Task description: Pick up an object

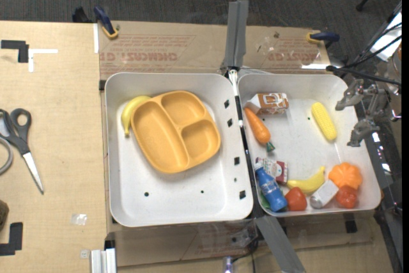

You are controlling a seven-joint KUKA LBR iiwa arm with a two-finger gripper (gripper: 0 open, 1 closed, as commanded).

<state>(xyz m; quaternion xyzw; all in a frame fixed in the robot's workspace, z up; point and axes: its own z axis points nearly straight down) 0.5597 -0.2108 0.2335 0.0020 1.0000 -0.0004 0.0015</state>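
Note:
The right bin (297, 145) holds several toy foods: a carrot (257, 126), a small brown-and-white carton (271, 103), a corn cob (323, 121), a blue bottle (270, 188), a red-and-white packet (275, 168), a small banana (307, 180), a red tomato (296, 199), a white block (324, 194), an orange pumpkin-like piece (346, 174) and a red ball (346, 198). In the left bin (128, 201) lies an orange divided plate (172, 131) with a yellow banana (131, 112) at its left rim. My gripper (361, 115) hangs over the right bin's right rim, apart from every object.
Scissors (22, 144) lie on the wooden bench at far left. Blue-and-yellow clamps (105, 21) (323, 37) pin cardboard behind the bins. A grey tape strip (236, 35) runs between the bins at the back. Cables and dark stand legs crowd the right edge.

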